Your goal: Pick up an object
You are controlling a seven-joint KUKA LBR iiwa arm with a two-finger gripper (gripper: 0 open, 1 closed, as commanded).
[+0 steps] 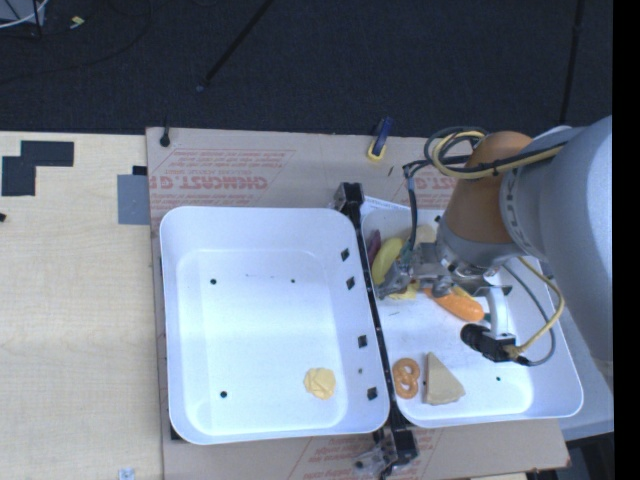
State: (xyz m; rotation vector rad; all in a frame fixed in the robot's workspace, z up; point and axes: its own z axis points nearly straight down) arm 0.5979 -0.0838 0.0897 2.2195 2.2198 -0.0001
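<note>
Grey, our gripper [415, 268] sits low in the right bin [540, 393] beside a yellow banana [387, 256]. We cannot tell its grasp.

Red mirrored lettering on cardboard sheet [225, 173], not legible.

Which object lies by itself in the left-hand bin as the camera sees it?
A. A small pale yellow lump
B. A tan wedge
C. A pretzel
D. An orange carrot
A: the small pale yellow lump lies near the front right corner of the left bin, while the carrot, pretzel and tan wedge all lie in the right bin.
</note>
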